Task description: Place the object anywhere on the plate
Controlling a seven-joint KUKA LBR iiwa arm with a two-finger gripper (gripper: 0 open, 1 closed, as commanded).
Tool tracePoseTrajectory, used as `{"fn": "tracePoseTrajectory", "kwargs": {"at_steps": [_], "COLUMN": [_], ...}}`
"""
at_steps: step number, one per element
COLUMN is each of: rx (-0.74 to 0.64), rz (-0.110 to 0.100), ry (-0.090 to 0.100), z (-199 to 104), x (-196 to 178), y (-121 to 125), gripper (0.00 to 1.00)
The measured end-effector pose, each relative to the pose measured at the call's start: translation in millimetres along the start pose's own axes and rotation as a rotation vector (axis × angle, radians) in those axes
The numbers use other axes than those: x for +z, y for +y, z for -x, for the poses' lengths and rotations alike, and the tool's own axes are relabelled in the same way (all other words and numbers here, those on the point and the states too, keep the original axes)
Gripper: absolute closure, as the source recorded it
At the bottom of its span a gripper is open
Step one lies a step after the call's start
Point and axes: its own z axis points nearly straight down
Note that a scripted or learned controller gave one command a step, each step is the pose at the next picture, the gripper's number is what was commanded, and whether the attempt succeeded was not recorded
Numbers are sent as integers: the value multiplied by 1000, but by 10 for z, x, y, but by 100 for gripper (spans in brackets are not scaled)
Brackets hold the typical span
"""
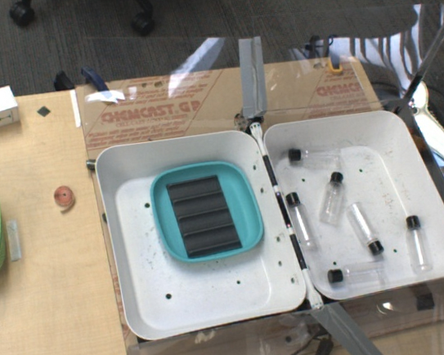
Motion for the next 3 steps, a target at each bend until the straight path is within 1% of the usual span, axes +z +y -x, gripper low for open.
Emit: {"fn": "tracePoseTrajectory", "kwargs": {"at_steps": [1,2,3], "rx": [134,134,190], "rz": [-1,-1,0], "ry": [-1,0,0], "z": [-186,-360,-441], "x": [6,9,4], "y": [581,1040,1285], "gripper": [0,0,0]}}
